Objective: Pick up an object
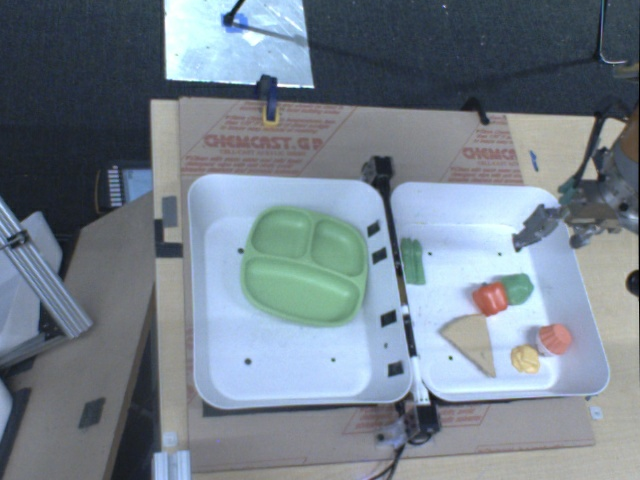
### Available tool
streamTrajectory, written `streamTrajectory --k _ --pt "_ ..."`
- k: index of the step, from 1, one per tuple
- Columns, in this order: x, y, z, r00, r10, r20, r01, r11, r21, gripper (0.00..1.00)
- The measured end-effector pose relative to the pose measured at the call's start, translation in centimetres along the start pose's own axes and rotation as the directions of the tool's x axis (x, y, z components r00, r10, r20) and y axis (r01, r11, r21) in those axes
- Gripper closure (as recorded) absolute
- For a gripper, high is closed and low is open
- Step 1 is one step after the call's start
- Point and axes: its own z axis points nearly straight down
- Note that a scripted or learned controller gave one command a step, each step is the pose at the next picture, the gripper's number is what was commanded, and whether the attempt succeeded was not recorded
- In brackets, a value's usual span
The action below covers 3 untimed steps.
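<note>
My gripper [553, 235] hangs over the back right part of the right bin [440, 213], open, with nothing between its fingers. Below it and a little to the left lie a red toy [489, 298] and a green toy [518, 288], touching each other. A tan wedge [474, 341] lies toward the front, with a small yellow piece [525, 359] and an orange and white piece [554, 340] to its right. A flat green strip [412, 261] rests by the bin's left wall.
The left bin [215, 368] holds a light green divided plate [304, 265]. A black clip rail [390, 268] runs between the two bins. The arm's grey wrist [612, 203] comes in over the right bin's right rim.
</note>
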Motion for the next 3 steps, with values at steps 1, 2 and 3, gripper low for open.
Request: streamTrajectory --k 1,2,3 --pt "0.0 0.2 -0.5 1.0 -0.002 0.002 0.002 1.0 -0.01 0.0" --pt "0.3 0.5 5.7 1.0 -0.001 0.001 0.001 1.0 -0.006 0.0" --pt "0.5 1.2 10.0 1.0 -0.001 0.002 0.001 1.0 -0.009 0.0"
